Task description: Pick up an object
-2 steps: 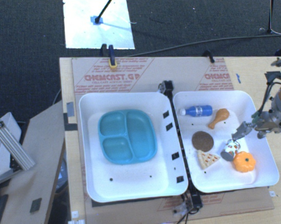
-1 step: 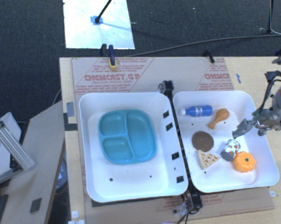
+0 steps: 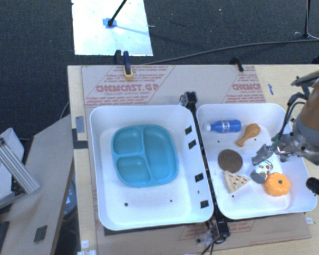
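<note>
The arm reaches in from the right and the end effector point(image 3: 264, 154) hangs low over the right bin point(image 3: 293, 116), right above a small pale object point(image 3: 260, 172) that lies touching the orange pumpkin toy point(image 3: 277, 184). That small piece looks like the likeliest target, though the task leaves the choice open. Whether the end effector is wide or narrow I cannot tell; its metal tip blurs into the clutter beneath it.

To do this well, I'd say the descent needs to be straight and centred on one item, because things are packed tight here: the pumpkin toy presses against the pale piece, the pizza slice point(image 3: 236, 180) lies just beside it, and the brown disc point(image 3: 230, 160) is near. A crooked approach risks nudging neighbours or pinching two at once. The drumstick point(image 3: 248, 134) and blue bottle point(image 3: 223, 127) sit further back with more room around them, easier picks if this one fails.

In the left bin point(image 3: 107, 206) a teal divided plate point(image 3: 145, 154) rests alone.

The wrist is cut off at the frame's edge, and the pale object is too small to identify.
</note>
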Motion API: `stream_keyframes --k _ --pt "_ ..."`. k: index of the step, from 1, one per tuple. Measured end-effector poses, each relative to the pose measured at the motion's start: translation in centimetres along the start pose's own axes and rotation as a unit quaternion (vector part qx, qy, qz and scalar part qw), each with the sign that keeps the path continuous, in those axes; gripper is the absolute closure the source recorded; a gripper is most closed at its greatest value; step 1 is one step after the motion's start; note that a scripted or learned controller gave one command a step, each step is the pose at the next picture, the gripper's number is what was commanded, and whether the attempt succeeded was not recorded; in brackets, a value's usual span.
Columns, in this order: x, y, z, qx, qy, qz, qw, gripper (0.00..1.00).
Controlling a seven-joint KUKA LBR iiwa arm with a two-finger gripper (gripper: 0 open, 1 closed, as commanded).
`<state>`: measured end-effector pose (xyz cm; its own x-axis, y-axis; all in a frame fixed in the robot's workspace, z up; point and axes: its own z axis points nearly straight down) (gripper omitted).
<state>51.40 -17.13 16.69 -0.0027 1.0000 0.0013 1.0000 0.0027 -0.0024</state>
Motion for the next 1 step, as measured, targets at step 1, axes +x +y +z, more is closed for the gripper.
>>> stream_keyframes --k 1 --pt "0.18 0.02 4.18 0.0 0.0 0.0 1.0 0.0"
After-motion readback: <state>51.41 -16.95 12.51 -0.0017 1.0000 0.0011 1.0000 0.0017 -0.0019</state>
